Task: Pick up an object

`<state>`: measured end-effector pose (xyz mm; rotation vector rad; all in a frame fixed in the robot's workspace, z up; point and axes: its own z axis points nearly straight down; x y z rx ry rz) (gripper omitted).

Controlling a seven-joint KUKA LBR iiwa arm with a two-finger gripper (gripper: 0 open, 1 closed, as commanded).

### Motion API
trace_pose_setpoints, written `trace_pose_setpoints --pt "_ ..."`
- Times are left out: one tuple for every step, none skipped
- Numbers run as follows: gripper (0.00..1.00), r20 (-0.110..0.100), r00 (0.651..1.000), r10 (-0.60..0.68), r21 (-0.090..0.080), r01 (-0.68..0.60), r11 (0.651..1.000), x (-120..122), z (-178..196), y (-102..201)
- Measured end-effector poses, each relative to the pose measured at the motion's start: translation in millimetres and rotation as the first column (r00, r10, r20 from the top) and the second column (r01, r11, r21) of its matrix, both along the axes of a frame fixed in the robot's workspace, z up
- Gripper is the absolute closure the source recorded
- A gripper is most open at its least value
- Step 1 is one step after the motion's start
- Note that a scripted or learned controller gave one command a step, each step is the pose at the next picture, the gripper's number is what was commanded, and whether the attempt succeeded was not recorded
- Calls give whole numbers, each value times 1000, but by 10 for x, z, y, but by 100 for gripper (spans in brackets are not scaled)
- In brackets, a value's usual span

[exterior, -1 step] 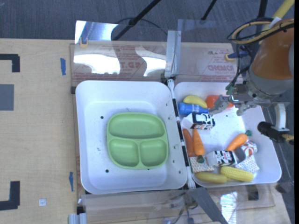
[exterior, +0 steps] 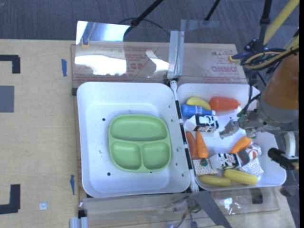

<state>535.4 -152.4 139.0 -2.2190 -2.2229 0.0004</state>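
Note:
The right bin [exterior: 281,174] holds several toy foods. At its back lie a yellow banana [exterior: 198,102], a red-orange piece [exterior: 224,103] and a blue bottle [exterior: 191,110]. A black-and-white carton [exterior: 206,121] sits just left of my gripper [exterior: 236,126], which hangs low over the bin's middle. Just below the gripper lies a small orange carrot [exterior: 241,144]. A longer carrot [exterior: 201,145] and an orange stick [exterior: 191,145] lie at the left wall. Corn [exterior: 243,176], a yellow pod [exterior: 213,180] and a second carton [exterior: 227,161] crowd the front. I see nothing held.
The left bin [exterior: 92,108] carries a green divided plate [exterior: 139,142]. Clear plastic walls [exterior: 176,51] rise behind both bins. The grey arm with its orange band [exterior: 285,87] comes in over the right bin's right side. Tripod legs and cables stand behind the bench.

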Motion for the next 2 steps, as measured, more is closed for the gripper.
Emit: trace_pose_setpoints --pt "0 4 1000 -22 -2 22 1000 -225 -451 -240" --pt "0 0 983 -182 22 182 983 374 -496 -515"
